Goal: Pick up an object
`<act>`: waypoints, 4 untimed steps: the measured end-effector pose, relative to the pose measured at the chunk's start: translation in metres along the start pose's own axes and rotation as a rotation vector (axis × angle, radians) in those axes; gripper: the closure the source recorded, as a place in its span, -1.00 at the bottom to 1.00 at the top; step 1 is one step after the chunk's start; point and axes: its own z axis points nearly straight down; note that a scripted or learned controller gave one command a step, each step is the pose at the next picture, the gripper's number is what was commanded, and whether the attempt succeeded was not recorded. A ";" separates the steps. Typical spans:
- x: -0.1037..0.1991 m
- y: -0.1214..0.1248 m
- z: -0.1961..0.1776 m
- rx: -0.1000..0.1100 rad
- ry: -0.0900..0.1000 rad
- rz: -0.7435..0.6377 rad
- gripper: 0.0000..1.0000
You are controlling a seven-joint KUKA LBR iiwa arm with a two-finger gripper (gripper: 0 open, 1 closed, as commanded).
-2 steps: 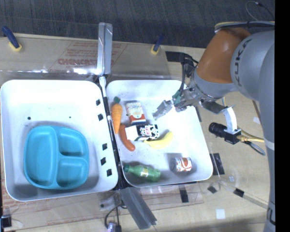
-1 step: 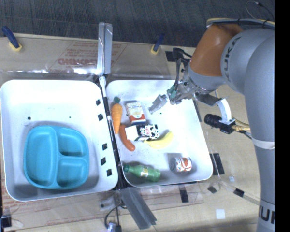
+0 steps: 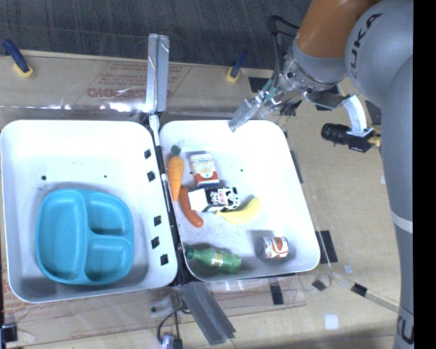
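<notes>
Tool [image 3: 241, 116] over right bin's [image 3: 298, 187] far rim, nothing held; cannot tell its state. Carrot [image 3: 175, 174], carton [image 3: 201, 167], banana [image 3: 245, 210], can [image 3: 274, 247], bottle [image 3: 215, 259] crowded below. Risk: descent clips rim or nudges neighbours.

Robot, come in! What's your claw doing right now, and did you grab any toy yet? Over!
Gripper over the right bin's far rim, holding nothing. Carrot, banana, bottle, can all lying in that bin. Path clear.
</notes>
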 end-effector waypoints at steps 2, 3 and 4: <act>0.051 -0.013 0.119 0.003 0.003 -0.117 -1.00; 0.041 -0.014 0.182 0.003 0.002 -0.115 -1.00; 0.041 -0.014 0.171 0.003 0.001 -0.119 1.00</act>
